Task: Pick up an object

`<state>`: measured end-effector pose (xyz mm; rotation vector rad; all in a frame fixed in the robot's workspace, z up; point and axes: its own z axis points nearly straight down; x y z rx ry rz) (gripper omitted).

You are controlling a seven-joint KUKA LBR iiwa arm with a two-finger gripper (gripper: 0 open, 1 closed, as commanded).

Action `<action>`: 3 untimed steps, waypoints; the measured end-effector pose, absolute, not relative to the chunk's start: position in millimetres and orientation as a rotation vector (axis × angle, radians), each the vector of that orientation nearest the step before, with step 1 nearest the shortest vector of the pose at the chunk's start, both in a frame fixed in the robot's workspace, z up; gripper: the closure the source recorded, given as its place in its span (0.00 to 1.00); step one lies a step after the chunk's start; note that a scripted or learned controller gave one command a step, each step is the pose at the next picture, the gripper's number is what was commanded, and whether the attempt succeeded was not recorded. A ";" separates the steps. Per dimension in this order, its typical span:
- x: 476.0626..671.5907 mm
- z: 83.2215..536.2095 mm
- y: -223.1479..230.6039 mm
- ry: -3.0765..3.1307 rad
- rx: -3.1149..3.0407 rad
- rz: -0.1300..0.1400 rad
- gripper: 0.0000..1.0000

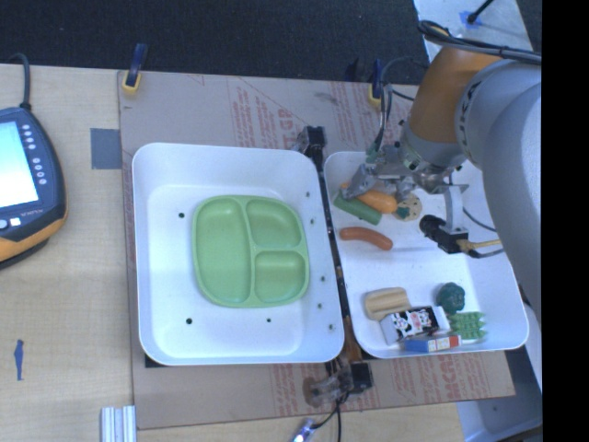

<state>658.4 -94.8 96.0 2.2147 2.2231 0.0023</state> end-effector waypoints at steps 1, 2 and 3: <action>656.9 193.5 -91.7 2.227 2.216 0.000 0.00; 656.4 202.7 -92.0 2.233 2.213 -0.005 1.00; 634.6 211.2 -105.7 2.226 2.221 -0.004 1.00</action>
